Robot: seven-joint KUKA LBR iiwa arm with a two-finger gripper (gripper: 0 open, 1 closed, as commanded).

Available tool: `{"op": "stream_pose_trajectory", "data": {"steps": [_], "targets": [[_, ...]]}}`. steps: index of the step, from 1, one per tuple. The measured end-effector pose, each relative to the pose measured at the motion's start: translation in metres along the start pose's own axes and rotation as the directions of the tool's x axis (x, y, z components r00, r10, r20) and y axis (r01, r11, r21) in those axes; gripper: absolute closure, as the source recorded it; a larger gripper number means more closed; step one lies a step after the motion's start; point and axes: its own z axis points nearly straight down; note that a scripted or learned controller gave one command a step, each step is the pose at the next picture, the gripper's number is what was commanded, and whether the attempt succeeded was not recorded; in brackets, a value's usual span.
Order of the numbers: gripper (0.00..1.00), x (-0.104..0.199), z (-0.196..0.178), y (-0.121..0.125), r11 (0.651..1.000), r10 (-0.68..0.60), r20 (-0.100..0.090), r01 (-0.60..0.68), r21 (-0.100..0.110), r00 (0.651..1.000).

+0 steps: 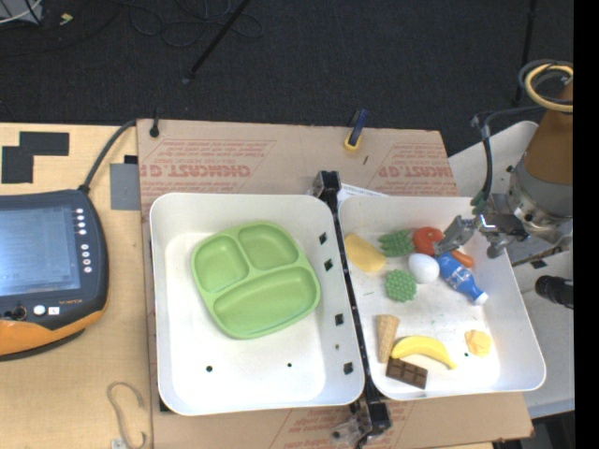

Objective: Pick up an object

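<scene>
Two white bins: green divided plate (255,279) left, toy foods right.

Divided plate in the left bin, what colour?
Light green, plain; the divided plate shows best in the camera view.

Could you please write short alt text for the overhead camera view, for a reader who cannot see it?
A grey robot arm reaches in from the right, its gripper over the right bin of toy food, near a blue bottle, a white egg and a banana. The left bin holds a green divided plate.
</scene>
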Motion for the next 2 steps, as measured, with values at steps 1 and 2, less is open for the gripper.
{"op": "stream_pose_trajectory", "data": {"steps": [1, 2], "targets": [[0.0, 0.0, -0.008, 0.002, 1.0, -0.002, 0.002, 0.002, -0.012, 1.0], [0.0, 0.005, 0.051, -0.006, 1.0, -0.003, 0.0, 0.003, -0.006, 1.0]]}}
